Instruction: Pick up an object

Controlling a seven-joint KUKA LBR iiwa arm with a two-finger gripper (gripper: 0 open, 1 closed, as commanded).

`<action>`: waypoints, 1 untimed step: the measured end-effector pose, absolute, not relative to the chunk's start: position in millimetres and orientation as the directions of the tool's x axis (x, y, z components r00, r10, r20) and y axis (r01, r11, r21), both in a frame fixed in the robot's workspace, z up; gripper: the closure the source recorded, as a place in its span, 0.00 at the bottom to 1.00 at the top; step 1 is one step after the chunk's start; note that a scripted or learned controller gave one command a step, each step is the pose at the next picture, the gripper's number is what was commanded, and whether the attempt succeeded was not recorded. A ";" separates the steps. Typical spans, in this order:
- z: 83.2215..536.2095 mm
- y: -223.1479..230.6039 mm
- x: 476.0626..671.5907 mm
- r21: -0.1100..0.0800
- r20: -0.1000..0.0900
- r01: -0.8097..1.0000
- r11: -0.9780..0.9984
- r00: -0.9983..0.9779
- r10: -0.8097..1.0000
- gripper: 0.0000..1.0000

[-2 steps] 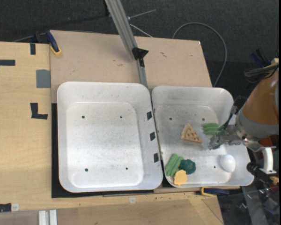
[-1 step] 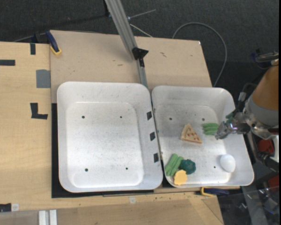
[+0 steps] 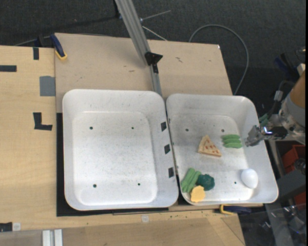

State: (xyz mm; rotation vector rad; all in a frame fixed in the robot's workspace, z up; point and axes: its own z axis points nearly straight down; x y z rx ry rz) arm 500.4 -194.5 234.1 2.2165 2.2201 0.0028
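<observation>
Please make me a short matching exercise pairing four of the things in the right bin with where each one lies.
Things:
1. pizza slice
2. white egg
3. yellow piece
4. green pea pod

Places:
A. near the bin's front right corner
B. near the bin's front left corner
C. about the middle of the bin
D. beside the right wall, close to the gripper

Pairs: 1-C, 2-A, 3-B, 4-D

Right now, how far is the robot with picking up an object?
Done: nothing lifted; the pizza slice, green beans and white egg all lie in the right bin. In hand: the pincer sits at that bin's right rim. Left: reach, grasp, lift.
</observation>
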 end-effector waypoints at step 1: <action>254.7 -194.1 501.2 0.002 -0.001 1.000 0.002 -0.002 1.000 1.00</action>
